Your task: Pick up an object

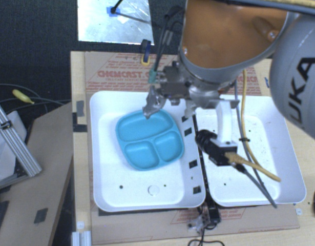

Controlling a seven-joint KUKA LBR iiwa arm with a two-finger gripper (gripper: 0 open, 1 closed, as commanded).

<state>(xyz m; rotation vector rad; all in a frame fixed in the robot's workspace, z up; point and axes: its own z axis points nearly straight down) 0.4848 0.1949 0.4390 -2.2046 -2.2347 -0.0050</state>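
Note:
A light blue plate (148, 139) with three compartments lies in the left white bin (108, 188), towards its back and middle. My gripper (152, 105) hangs low over the plate's far rim, its metal fingers pointing down at or just above the edge of the large back compartment. From this angle I cannot make out whether anything is between the fingers. The grey arm with its orange band reaches in from the upper right and covers the back of both bins.
The right white bin (285, 152) sits beside the left one, split from it by a dark divider strip (198, 158). Both bins rest on a cardboard sheet (116, 70). A metal frame (14, 142) stands off the bench at the left.

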